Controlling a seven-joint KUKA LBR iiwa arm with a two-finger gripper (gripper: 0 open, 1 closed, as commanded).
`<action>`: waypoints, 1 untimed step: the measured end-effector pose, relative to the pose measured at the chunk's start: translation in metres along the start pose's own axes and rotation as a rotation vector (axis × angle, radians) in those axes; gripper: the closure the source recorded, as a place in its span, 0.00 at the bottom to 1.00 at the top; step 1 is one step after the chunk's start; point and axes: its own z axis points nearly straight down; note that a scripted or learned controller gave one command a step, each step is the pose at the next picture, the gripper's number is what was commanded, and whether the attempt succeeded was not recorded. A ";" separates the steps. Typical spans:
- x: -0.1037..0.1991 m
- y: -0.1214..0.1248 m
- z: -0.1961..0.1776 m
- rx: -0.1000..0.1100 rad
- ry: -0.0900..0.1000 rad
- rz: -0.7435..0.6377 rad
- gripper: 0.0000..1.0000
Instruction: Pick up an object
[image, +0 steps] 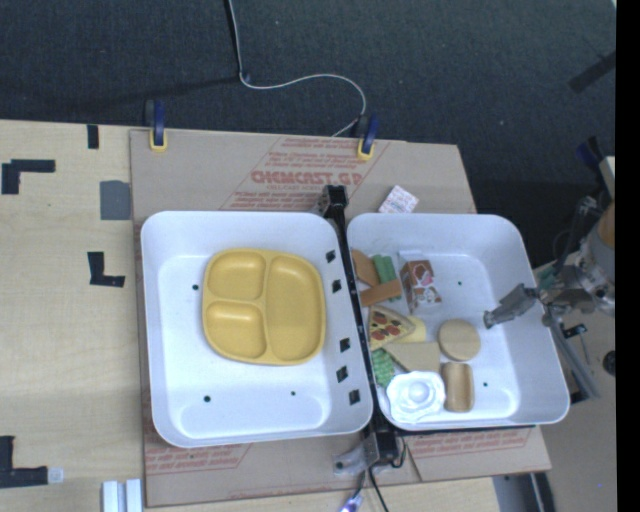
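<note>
My pincer (503, 309) over right bin (500, 235) near its right wall, grip state unreadable from here, nothing visibly held, round tan disc (460, 340) just left of it, white cup (415, 395) below, yellow divided tray (265, 305) in left bin (160, 340)

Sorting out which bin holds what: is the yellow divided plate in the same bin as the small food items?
No, the yellow plate lies in the left bin; the food items are in the right bin.
</note>
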 end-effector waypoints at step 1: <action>0.025 -0.006 0.146 -0.003 0.001 0.002 0.00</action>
